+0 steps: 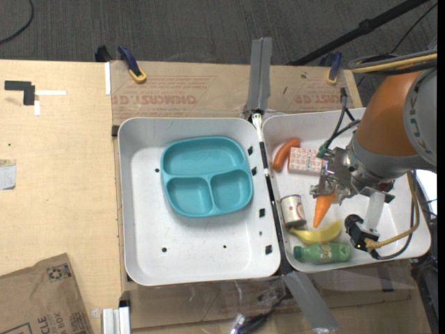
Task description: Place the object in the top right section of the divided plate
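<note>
Reaching in from the right: grey arm with orange band (396,120), wrist low over the right-hand shallow white bin (417,245). Two-finger gripper (327,195) down at the blunt top of a small orange carrot-shaped toy (320,209); carrot upright-ish, tapering toward the lower left, top end right at the fingertips. Contact or grip not resolvable from this angle; spread of the jaws cannot be told, metal parts and cables cluttering the spot.

Lying in the same bin, left to right and top to bottom: orange-red sausage-shaped toy (280,154) near the upper left corner, tilted; pink-and-white patterned small box (302,159) just beside it; small tin can with pale label (293,210) on its side against the left wall; yellow plastic banana (317,233) below the carrot tip, close to it; green plastic bottle with label (322,253) lying flat along the bottom wall, touching or nearly touching the banana.

Sitting in the left-hand shallow white bin (139,207): teal divided plastic plate (206,176), three sections, one long across the top, two smaller below. All sections bare. Plate slightly rotated, toward the upper middle of its bin, well apart from the carrot.

Bench of light wood (55,186), cardboard sheet (181,89) behind the bins, blue-and-yellow clamps (132,64) at its back edge.
</note>
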Controlling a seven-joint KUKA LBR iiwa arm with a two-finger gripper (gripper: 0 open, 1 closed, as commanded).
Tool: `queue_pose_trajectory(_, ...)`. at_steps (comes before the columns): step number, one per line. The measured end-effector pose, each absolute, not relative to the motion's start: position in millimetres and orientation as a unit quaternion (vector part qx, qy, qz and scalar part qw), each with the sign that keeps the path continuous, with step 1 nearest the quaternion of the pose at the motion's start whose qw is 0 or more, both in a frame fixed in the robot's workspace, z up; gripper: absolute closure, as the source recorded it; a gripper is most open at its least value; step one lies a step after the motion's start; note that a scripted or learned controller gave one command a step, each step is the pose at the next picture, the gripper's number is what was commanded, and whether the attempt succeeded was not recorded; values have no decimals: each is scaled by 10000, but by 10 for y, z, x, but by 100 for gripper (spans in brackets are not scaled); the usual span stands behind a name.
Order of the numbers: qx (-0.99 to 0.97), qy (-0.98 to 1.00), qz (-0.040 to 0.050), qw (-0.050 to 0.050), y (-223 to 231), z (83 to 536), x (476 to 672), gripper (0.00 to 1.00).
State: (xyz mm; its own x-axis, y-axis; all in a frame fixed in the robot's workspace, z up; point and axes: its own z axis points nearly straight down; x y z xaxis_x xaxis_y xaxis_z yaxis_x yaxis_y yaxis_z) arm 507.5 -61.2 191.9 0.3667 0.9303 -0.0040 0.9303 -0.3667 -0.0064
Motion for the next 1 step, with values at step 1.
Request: queue_pose_trajectory(1,-8028,-5963,33,18,-1516,2386,5256,100)
